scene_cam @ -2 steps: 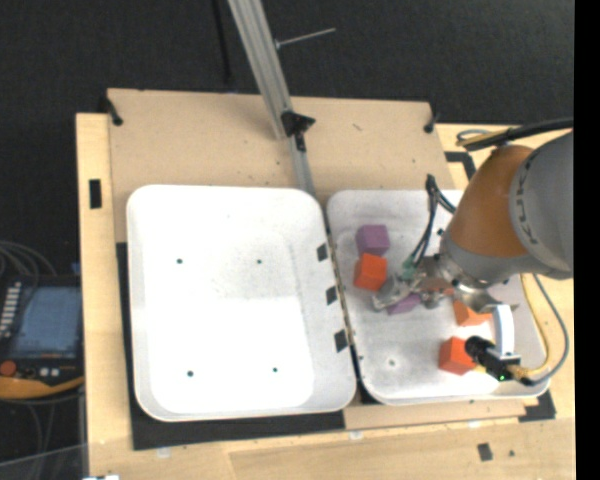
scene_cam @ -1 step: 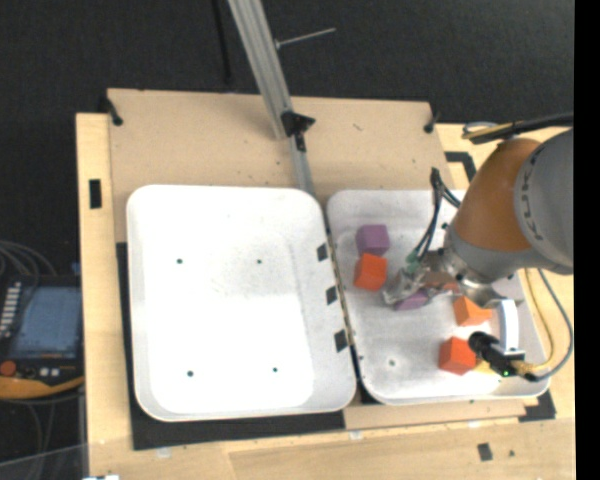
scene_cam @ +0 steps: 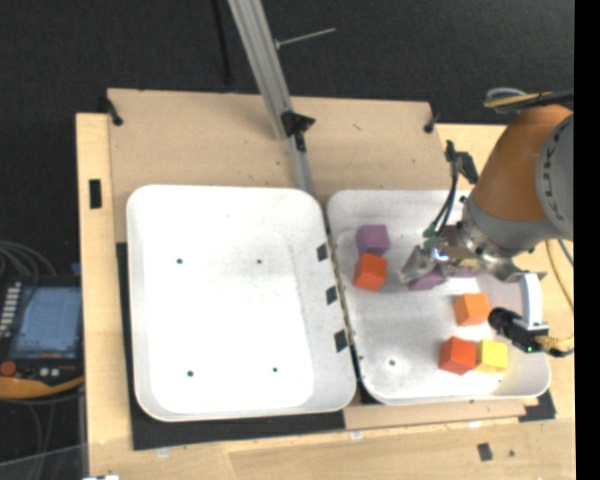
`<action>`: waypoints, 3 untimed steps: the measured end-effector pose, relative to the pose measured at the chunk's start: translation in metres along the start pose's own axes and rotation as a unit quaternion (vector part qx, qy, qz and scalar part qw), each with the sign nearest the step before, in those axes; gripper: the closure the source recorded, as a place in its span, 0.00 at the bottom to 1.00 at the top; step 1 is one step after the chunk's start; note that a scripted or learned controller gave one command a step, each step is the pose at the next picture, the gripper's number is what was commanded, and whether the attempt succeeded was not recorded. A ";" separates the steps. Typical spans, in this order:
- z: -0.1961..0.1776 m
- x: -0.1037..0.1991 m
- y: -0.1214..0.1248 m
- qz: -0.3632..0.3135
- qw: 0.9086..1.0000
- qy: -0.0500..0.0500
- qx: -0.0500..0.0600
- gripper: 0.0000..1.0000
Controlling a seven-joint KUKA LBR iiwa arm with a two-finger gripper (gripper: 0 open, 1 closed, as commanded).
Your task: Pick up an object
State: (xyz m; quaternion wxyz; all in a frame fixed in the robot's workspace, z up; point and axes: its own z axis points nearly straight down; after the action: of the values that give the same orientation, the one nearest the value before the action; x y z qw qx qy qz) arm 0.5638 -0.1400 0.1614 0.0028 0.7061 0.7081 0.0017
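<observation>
Rightward, the bin (scene_cam: 380, 368) holds six coloured blocks (scene_cam: 371, 270).

Pincer (scene_cam: 421, 268) over right bin (scene_cam: 400, 373)

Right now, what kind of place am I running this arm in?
Most likely a robotics lab test bench, not a home or factory line. A wooden bench carries two shallow white bins, the right bin holds small coloured blocks, and a handheld control pendant with cables sits beside it.

Arm (scene_cam: 525, 183) in from right, wrist bent down-left, gripper (scene_cam: 420, 266) low.
</observation>
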 end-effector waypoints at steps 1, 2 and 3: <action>-0.059 0.005 -0.004 -0.001 1.000 0.000 -0.001 1.00; -0.122 0.004 0.004 -0.001 1.000 0.000 -0.001 1.00; -0.105 0.056 0.018 -0.002 1.000 0.001 0.004 1.00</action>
State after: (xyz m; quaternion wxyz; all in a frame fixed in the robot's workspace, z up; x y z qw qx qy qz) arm 0.5806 -0.0838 0.2665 -0.0010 0.7050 0.7093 -0.0005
